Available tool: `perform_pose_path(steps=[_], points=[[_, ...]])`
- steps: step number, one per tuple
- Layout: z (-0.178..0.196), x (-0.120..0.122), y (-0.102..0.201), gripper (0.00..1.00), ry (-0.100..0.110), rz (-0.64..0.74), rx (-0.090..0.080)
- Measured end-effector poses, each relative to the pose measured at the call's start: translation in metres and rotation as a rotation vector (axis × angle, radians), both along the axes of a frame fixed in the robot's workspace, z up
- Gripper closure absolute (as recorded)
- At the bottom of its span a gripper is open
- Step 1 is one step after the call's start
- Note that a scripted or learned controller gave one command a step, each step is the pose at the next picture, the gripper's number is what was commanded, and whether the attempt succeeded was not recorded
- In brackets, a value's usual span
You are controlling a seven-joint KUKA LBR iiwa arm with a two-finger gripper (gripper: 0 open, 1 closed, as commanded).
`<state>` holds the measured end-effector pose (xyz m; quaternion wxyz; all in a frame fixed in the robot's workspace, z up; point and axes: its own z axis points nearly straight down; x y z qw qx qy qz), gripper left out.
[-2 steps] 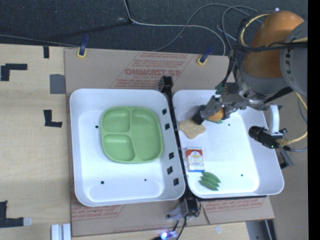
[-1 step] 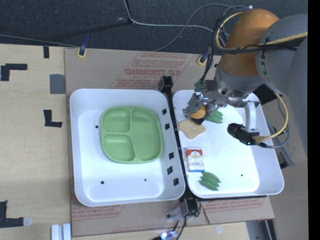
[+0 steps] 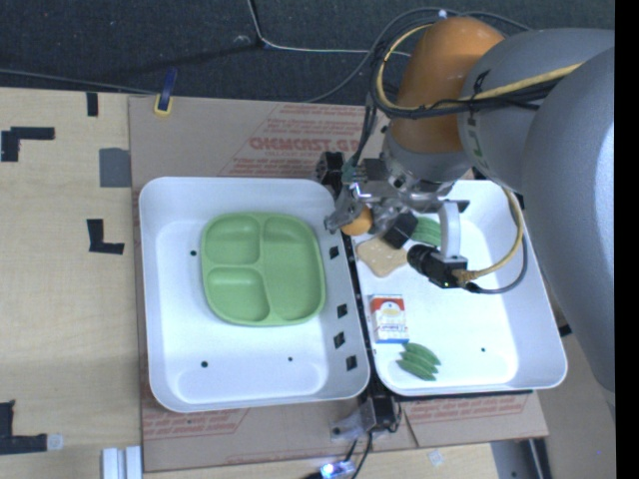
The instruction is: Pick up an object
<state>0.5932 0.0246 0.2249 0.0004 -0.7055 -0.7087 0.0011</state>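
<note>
Seemingly nothing is lifted yet: the gripper (image 3: 384, 230) hangs low at the right bin's (image 3: 499, 362) left edge over a tan piece (image 3: 380, 258), its grasp impossible to tell

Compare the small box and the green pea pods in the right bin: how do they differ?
The small box is a flat rectangle, white with red and orange print; the green pea pods are plain green, long and rounded. The box lies nearer the gripper, beside the tan piece; the pods lie nearer the bin's front edge. Both rest loose on the right bin's floor.
</note>
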Motion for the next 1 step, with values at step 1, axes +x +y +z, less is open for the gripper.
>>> perform_pose_path(steps=[1], points=[[0.007,0.0017,0.0531,1.0,0.0,0.0,0.001]])
